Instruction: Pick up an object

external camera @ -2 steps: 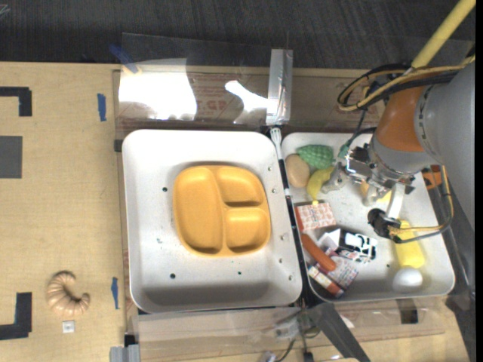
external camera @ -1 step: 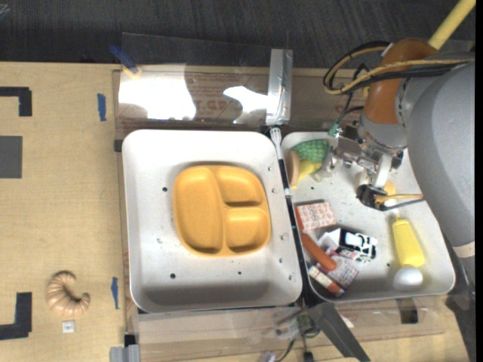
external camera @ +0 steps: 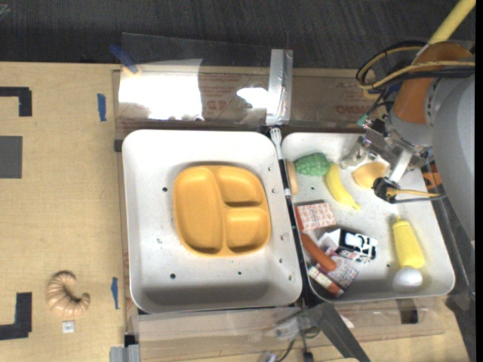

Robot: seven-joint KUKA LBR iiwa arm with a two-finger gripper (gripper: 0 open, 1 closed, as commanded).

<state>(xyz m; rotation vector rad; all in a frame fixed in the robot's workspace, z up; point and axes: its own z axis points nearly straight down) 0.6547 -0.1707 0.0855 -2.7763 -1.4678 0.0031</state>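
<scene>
1. We see the gripper [external camera: 371, 166] low in the right bin [external camera: 445, 274], over an orange fruit [external camera: 367, 175]; we cannot tell its finger state.
2. A banana [external camera: 341, 187] lies just beside.

A yellow compartment tray [external camera: 223, 207] lies in the left bin [external camera: 143, 164], well left of the fingers. A croissant [external camera: 66, 293] rests on the tabletop [external camera: 53, 172], farther left.
</scene>
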